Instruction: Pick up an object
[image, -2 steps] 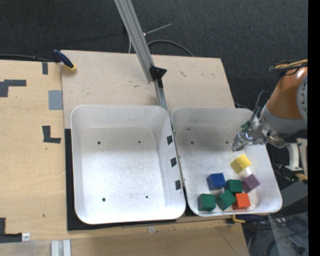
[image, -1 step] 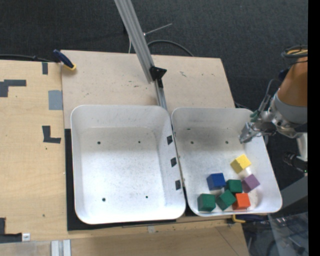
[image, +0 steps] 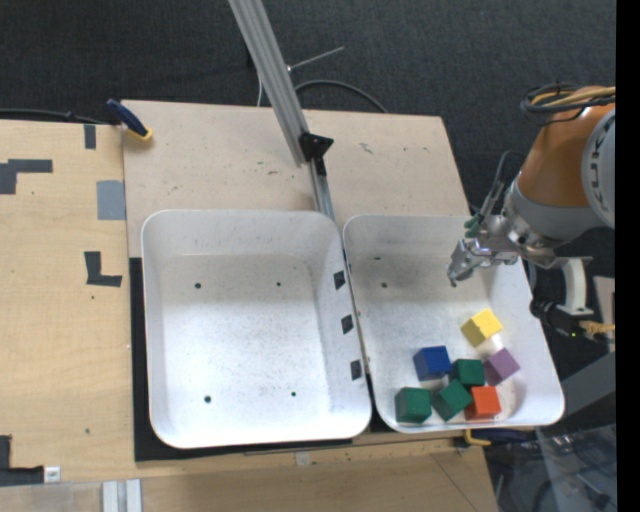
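Approach step: pincer (image: 462, 268) hangs over right bin (image: 400, 250), above the cluster; grip state cannot be told. Candidate yellow block (image: 482, 325) lies near, toward bin's front right, beside purple block (image: 502, 362). Next move likely calls for descent over one block.

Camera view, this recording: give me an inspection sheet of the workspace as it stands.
Surface: tan wooden bench bearing two shallow white bins, left bin and right bin.
Job's things: small cubes clustered in the right bin's near corner: yellow cube, blue cube, purple cube, orange cube, three green cubes.
Clutter: blue-and-yellow clamp, grey tape patches.
Grippers: tool above the right bin, nothing seen held.
Cables: black cable behind the bench.
Surroundings: slanted metal bar, dark floor.
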